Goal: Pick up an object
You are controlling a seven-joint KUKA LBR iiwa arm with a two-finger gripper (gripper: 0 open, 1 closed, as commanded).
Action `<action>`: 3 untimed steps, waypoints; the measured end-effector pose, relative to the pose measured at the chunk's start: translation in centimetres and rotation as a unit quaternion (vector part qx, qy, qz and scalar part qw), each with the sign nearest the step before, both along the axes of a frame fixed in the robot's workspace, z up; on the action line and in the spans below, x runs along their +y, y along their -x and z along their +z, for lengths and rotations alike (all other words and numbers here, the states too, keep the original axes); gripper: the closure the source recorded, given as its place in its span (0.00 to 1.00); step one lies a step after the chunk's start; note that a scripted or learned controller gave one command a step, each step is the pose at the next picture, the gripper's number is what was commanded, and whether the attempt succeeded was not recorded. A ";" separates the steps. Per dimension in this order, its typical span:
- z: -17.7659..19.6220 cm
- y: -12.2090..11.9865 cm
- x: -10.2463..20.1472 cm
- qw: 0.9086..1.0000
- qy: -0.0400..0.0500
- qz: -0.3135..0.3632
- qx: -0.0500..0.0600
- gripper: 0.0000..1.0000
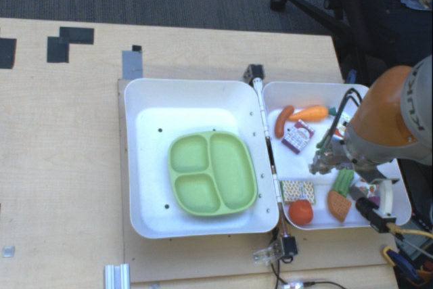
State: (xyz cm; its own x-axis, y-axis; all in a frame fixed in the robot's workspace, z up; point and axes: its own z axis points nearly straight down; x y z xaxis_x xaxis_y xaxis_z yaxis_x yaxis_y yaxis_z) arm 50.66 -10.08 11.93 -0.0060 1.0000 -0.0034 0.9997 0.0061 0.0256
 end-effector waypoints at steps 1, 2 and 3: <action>0.0 0.0 0.0 1.000 0.000 0.000 0.000 0.00; -3.2 1.7 1.6 1.000 0.000 -0.003 0.007 0.00; -2.0 1.4 1.6 1.000 0.000 -0.002 0.003 1.00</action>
State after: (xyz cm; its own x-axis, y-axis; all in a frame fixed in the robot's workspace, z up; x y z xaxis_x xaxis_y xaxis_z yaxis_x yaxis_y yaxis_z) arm 49.22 -8.48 9.89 -0.0021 1.0000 -0.0030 0.9998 0.0021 0.0186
